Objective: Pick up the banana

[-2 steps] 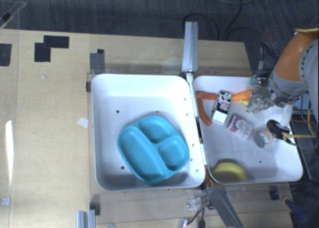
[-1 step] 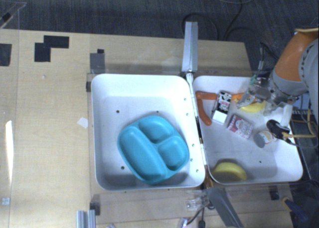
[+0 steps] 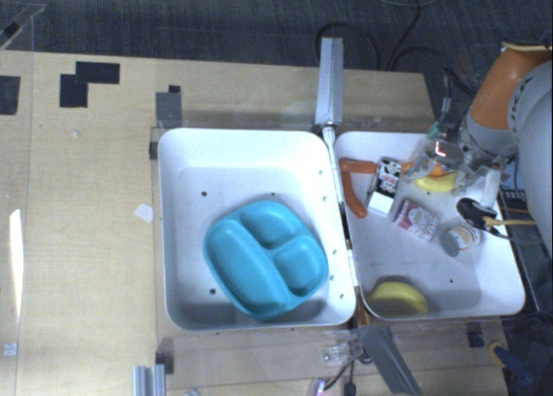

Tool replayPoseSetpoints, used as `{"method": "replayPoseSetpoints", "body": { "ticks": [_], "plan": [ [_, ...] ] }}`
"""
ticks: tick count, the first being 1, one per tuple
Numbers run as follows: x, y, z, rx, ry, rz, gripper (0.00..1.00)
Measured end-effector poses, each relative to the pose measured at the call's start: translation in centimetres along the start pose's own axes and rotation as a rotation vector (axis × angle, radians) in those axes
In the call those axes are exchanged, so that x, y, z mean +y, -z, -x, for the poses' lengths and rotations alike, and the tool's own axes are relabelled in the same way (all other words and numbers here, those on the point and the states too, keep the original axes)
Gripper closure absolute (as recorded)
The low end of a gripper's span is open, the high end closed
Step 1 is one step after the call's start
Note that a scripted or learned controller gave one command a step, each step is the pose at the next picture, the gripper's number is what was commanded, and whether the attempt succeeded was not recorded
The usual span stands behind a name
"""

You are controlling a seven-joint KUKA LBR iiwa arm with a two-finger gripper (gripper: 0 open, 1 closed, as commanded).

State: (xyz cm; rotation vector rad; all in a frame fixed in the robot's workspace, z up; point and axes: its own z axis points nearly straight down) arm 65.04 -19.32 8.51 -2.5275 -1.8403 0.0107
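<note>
Claw over the banana, right bin

Claw (image 3: 439, 171) low in the far part of the right shallow white bin (image 3: 510, 292); finger state impossible to tell. Small yellow curved banana (image 3: 435, 184) directly beneath, seemingly touching. Just left: black-and-white box (image 3: 385, 180), orange curved tool (image 3: 350, 180). Nearer the camera: crinkled printed packet (image 3: 416, 219), grey cylinder (image 3: 459, 238), yellow-green rounded fruit (image 3: 397, 297). Far left: blue divided plastic plate (image 3: 264, 258), left white bin (image 3: 181, 213).

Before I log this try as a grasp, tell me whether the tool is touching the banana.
Cannot tell. In the camera view the tool sits directly over the banana in the right bin, covering its top, so neither contact nor gap shows.
</note>
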Motion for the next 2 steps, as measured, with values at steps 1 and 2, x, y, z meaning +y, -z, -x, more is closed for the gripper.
{"method": "replayPoseSetpoints", "body": {
  "ticks": [1, 2],
  "plan": [
    [0.0, 1.0, -0.2, -0.002, 0.009, 0.002, 1.00],
    [-2.3, 13.2, -0.4, -0.003, 0.006, 0.024, 1.00]
  ]
}}
